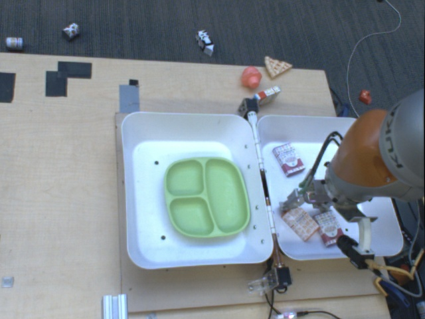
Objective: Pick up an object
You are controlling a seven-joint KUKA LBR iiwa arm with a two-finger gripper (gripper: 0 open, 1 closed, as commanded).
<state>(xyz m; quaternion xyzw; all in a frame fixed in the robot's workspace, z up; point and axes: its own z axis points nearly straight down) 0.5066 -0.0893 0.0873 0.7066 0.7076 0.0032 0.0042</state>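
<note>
2 white bins sit side by side on the wooden bench (pixel 60 178). The left bin (pixel 143 178) holds a light green tray (pixel 207 197) with 3 compartments, lying flat near the bin's middle and a little toward its right wall. The right bin (pixel 385 234) holds several small packets: a red and white packet (pixel 288 159) lies flat in the upper left part, apart from the others; a tan packet (pixel 301 223) lies lower down near the left wall; a second red and white packet (pixel 329 228) lies just beside it on the right, the 2 touching or nearly so. The arm (pixel 372 155), grey with its orange band, reaches in from the right and hangs over the right bin. The gripper (pixel 307 197) is low over the tan packet, at that packet's upper edge. Whether the jaws are spread or pressed together cannot be told from this slant, and no packet is seen between them. On the bench beyond the bins lie a red ball (pixel 251 77), a wedge shaped like a pizza slice (pixel 277 66) and a small red and white tube (pixel 269 94) close to the gap between the bins. A few small items lie scattered on the dark floor (pixel 166 12) past the bench.
</note>
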